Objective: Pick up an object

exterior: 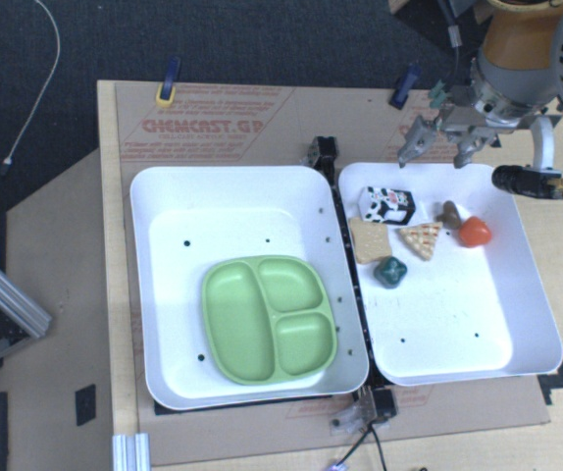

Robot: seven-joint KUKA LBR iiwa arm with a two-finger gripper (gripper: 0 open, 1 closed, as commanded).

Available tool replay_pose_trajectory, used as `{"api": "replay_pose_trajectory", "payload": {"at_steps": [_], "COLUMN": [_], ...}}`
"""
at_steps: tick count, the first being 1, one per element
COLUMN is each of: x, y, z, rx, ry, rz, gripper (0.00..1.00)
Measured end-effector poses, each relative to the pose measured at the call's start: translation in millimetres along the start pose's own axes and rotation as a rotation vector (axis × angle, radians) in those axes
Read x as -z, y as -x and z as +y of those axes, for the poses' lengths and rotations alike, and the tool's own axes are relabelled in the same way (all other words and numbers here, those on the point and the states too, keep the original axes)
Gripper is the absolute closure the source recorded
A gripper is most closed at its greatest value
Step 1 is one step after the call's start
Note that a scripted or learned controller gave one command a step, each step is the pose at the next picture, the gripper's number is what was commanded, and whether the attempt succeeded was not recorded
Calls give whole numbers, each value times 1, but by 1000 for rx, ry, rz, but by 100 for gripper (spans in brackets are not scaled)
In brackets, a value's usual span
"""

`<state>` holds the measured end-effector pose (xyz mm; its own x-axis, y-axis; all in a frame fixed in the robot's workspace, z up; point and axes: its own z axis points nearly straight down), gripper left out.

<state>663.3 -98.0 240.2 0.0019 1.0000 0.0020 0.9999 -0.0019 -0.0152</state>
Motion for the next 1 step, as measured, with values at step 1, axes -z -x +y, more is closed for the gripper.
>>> {"api": "replay_pose_trajectory", "payload": {"at_steps": [1], "x": [9], "y": [0], "z": [2], "rx": [2], "ry": [14], "rz": [-1], "gripper": [0]}}
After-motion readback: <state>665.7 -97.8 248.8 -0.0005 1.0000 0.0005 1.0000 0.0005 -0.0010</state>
